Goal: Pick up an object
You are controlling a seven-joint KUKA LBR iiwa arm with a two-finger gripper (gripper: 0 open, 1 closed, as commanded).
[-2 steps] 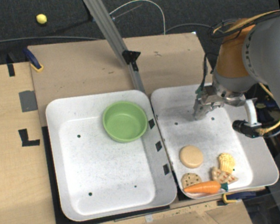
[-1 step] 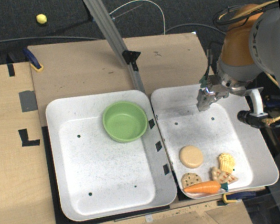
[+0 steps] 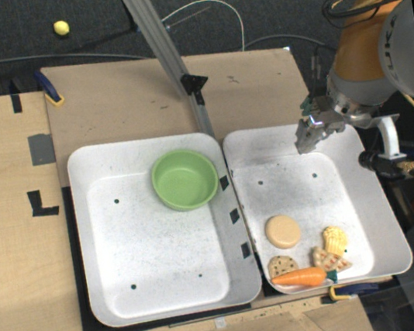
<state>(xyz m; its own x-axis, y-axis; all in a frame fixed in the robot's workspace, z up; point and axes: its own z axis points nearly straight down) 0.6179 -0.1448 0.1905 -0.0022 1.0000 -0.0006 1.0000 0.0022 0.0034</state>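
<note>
White plastic bins sit side by side on the worktop (image 3: 127, 111). The left bin (image 3: 102, 241) holds a green bowl (image 3: 185, 178) at its 12 o'clock. In the right bin (image 3: 354, 175), a tan disc (image 3: 282, 231), cracker (image 3: 282, 264), carrot (image 3: 301, 278) and corn (image 3: 334, 240) cluster at 6 o'clock, probably easy picking. The gripper (image 3: 310, 135) hovers at 1 o'clock; I cannot tell its state.

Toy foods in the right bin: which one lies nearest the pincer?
The round tan biscuit. It lies alone toward the bin's middle, closest to the pincer at the far edge; the carrot, corn and dark cookie crowd the near edge.
</note>
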